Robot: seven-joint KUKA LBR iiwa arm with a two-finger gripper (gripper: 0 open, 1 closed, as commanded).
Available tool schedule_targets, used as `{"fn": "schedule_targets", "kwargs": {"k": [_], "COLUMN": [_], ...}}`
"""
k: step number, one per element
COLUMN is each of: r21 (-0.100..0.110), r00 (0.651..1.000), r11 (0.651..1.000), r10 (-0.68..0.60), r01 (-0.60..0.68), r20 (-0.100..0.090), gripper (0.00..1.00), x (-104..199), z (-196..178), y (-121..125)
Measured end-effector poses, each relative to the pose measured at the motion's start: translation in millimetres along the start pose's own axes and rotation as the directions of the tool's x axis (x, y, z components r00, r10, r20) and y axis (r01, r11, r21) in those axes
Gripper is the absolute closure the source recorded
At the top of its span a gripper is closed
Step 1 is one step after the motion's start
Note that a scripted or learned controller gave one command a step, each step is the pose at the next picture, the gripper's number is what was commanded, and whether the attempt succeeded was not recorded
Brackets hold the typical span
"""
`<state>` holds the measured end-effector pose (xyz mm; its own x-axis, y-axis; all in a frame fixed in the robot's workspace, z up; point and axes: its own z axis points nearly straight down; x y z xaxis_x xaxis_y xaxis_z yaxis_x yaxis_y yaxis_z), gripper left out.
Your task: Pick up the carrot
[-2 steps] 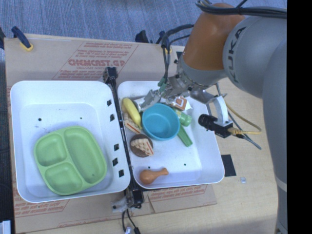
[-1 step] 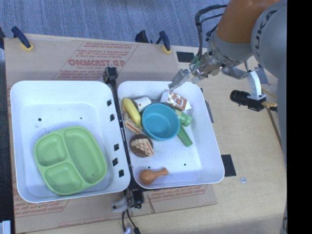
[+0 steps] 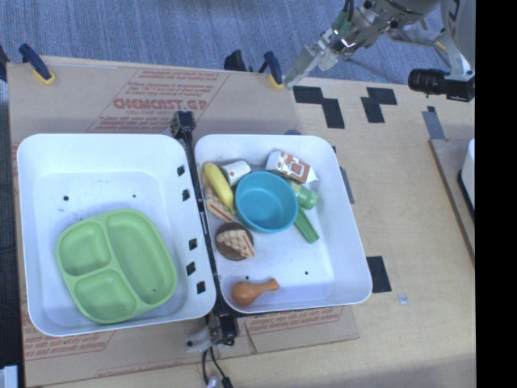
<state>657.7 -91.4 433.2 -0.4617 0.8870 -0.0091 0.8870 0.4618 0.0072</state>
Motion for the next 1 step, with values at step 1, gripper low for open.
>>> {"fn": "schedule_targets", "kwargs": {"k": [1], "r21": [0.001], "r00": [0.998], "r11": [0.998], "r10": [0.058], "r01": [-0.058], "r20": [-0.005], "gripper": [0.00], "x": [42.5], "z": [-85.3], "y": [21.7]}}
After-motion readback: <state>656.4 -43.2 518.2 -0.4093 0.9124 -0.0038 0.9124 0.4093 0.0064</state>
